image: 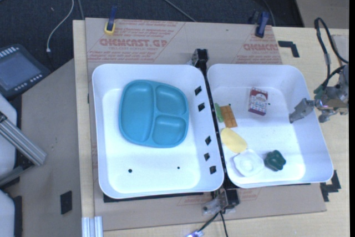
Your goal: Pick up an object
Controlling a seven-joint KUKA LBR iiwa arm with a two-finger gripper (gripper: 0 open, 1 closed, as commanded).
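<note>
The right bin (pixel 294 76) holds several small objects. A red and white box (pixel 258 101) lies near its middle. An orange and green piece (pixel 226 115) sits by the left wall, with a yellow lump (pixel 234 140) below it. A white piece (pixel 248 163) and a dark green object (pixel 274 160) lie near the front. My gripper (pixel 310 107) hangs over the bin's right rim, to the right of the box, with nothing seen in it.
The left bin (pixel 105 136) holds a blue divided plate (pixel 153 113). Black clips (pixel 200 56) join the bins along the middle divider. Cables trail on the dark floor behind the bench, and a tablet (pixel 16 68) sits at the far left.
</note>
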